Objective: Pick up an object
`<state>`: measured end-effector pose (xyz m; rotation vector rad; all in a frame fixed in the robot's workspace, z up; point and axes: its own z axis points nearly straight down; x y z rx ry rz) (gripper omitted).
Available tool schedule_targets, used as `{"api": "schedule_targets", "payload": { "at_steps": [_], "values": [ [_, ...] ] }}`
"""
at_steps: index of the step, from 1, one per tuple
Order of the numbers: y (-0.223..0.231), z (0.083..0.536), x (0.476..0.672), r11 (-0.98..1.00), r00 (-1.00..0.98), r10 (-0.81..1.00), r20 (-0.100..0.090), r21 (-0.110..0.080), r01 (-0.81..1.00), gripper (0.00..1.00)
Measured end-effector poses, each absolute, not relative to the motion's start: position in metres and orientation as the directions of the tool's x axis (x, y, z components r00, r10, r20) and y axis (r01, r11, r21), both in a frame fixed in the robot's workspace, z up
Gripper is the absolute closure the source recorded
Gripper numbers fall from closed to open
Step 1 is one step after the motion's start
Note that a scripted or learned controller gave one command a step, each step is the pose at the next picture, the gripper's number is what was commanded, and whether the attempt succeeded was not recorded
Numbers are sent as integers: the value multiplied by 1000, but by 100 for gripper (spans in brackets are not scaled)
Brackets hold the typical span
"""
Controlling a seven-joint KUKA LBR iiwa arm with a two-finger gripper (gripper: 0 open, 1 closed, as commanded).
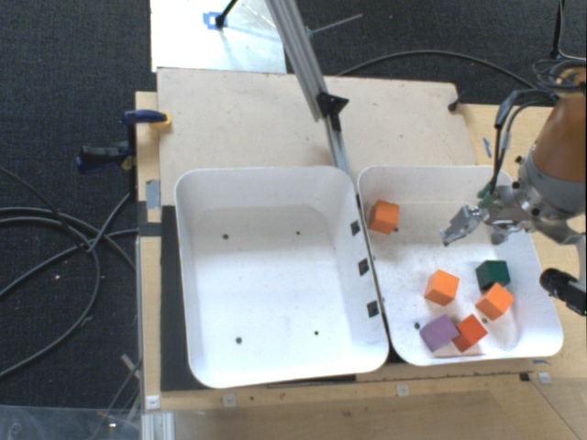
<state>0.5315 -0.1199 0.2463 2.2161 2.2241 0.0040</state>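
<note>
- Claw [470,224] hangs over right bin [413,183] mid-area, nothing seen between fingers; wide or narrow, can't tell.
- Nearest target, prob.: orange cube [441,287], just below claw.
- Other blocks w/ green cube [492,273] bunch at bin's near-right corner; lone orange block [384,216] by left wall.
- Left bin [197,195] alongside.

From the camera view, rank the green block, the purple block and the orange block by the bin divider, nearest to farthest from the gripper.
Measured from the gripper as the camera view shows it:
1. Green block, just below and right of the gripper.
2. Orange block by the divider, to its left at the right bin's upper left.
3. Purple block, low near the bin's front edge.
</note>
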Motion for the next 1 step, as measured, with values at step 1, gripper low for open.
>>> {"api": "schedule_targets", "payload": {
  "at_steps": [1],
  "values": [
    [-114, 87, 520, 2, -2, 1000, 1, -3, 1000, 0]
  ]
}}
